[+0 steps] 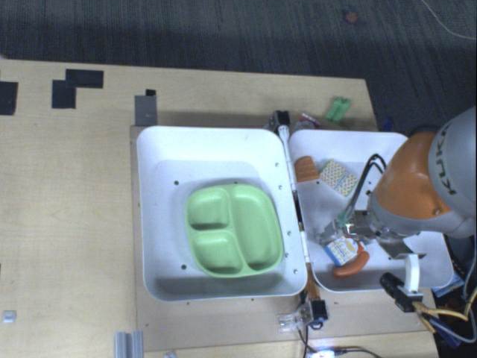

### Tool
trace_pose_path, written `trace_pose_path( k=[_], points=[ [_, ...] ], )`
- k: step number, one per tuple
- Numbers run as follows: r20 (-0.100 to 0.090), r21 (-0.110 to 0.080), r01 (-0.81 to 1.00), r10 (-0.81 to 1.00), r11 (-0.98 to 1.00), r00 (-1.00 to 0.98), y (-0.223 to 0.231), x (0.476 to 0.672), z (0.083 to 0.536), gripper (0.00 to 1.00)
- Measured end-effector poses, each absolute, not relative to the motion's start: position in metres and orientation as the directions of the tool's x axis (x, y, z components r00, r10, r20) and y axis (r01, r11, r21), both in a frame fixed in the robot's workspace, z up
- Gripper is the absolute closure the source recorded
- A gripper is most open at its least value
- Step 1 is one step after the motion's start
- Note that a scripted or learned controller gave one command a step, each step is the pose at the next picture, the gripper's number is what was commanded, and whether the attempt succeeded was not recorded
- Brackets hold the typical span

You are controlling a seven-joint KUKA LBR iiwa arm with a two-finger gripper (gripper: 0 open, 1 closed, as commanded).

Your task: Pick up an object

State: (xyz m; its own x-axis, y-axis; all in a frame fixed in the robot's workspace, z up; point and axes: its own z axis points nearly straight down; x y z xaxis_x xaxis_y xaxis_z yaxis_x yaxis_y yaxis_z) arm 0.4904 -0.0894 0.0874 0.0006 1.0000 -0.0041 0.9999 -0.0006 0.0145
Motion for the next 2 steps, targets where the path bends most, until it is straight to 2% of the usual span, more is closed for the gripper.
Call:
trace_pose_path(
  k=[1,2],
  points=[
    [-0.004,0.02,1.0,1.0,0.001,-0.001,-0.089,0.492,0.099,1.0],
    [0.001,0.005,1.0,1.0,0.004,-0.004,-0.039,0.583,0.185,1.0]
  ],
)
